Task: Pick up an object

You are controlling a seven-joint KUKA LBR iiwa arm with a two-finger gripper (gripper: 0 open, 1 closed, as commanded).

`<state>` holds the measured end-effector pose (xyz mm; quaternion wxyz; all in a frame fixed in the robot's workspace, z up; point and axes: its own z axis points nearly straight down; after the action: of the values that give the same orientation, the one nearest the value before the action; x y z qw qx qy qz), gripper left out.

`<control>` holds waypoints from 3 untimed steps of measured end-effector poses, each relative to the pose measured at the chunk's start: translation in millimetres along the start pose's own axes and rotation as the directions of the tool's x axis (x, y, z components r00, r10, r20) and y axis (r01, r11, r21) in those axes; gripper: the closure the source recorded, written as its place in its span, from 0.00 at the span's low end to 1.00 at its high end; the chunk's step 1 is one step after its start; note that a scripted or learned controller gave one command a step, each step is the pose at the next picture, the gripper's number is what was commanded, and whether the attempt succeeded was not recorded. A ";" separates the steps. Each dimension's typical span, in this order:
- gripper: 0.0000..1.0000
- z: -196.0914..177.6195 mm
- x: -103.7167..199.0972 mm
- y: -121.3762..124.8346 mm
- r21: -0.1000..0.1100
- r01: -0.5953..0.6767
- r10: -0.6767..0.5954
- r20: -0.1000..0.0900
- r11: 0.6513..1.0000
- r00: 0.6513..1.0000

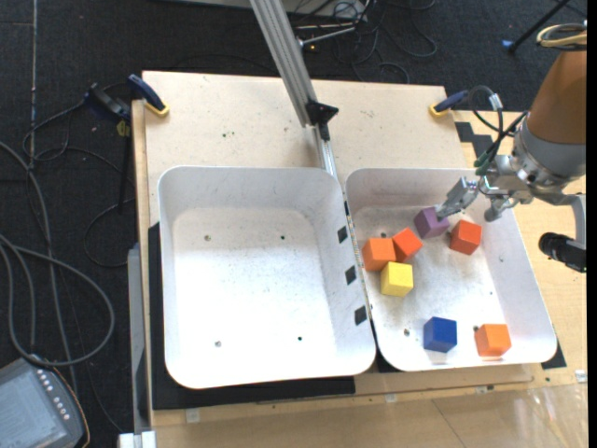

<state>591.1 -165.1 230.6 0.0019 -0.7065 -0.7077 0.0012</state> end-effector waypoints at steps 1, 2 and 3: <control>0.00 -2.4 0.0 0.8 -0.004 0.001 -0.001 0.001 1.000 1.000; 0.00 48.0 -0.9 10.4 0.000 -0.001 0.001 0.001 1.000 1.000; 0.00 101.3 8.3 5.5 -0.002 -0.003 0.003 0.000 1.000 1.000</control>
<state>596.1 -156.6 129.2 0.0012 -0.7075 -0.7067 0.0008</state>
